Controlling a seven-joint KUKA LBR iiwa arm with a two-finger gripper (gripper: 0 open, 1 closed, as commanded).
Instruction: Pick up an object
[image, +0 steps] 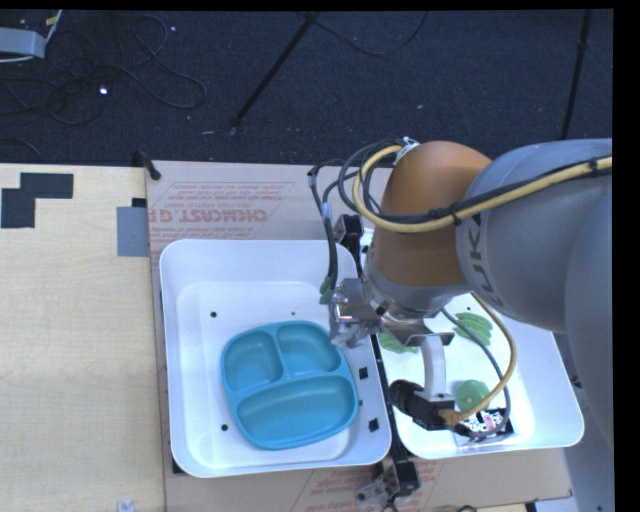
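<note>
Approach step, probably: the gripper (348, 320) hangs at the left bin's (168, 350) right edge beside the blue plate (285, 395), its opening impossible to tell; next, lower onto the plate's rim

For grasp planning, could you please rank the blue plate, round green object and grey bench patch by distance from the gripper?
From the gripper:
1. blue plate, left bin, beside it.
2. round green object, right bin.
3. grey bench patch, far left.
</note>
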